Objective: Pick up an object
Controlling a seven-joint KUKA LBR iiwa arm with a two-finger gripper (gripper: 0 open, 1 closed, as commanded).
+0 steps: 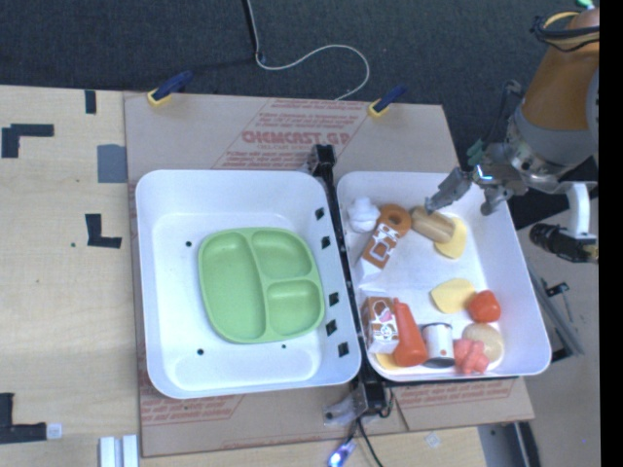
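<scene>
The gripper (465,191) hung with jaws apart and empty over the right bin (526,290)'s far edge, just beside the bread roll (434,226), probably light, stiff plastic best pinched across its narrow middle, though crowded toys and the smooth bin floor left little room.

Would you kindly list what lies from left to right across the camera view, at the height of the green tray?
Left bin wall → green divided tray → black divider between the bins → yellow piece → red tomato-like piece
</scene>
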